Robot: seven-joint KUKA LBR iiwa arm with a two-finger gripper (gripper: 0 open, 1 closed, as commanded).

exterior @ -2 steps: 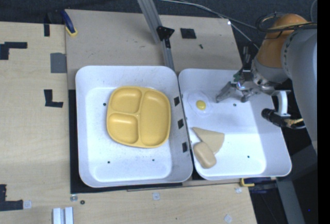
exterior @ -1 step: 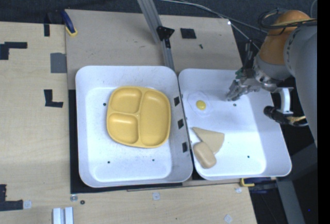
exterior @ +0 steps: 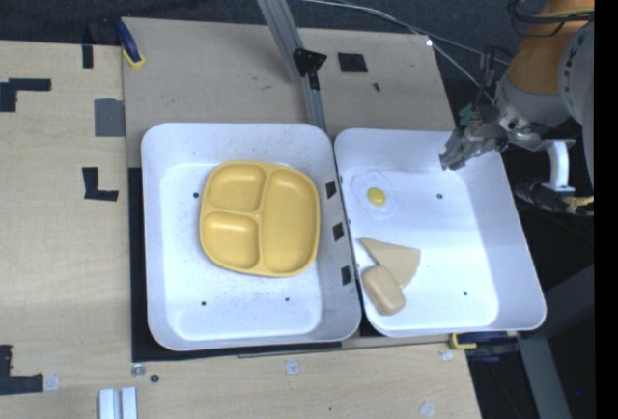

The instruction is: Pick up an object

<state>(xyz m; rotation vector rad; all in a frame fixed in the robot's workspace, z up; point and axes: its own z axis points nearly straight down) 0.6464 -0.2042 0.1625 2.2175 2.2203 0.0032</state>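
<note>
The right bin [exterior: 483, 243] holds a fried egg toy [exterior: 375, 196] near its left wall, a cream wedge [exterior: 394, 258] lower down, and a tan bread-like piece [exterior: 382, 291] touching the wedge's lower edge. My gripper [exterior: 458, 154] hangs over the bin's far right corner, well away from all three objects, with nothing seen between its fingers. The arm [exterior: 541, 60] comes in from the upper right.
The left bin [exterior: 164, 243] carries a yellow divided plate [exterior: 260, 217]. A grey metal pole [exterior: 280, 12] slants down to the gap between the bins. Cables cross the dark background at the top. Dark clips sit on the wall between the bins.
</note>
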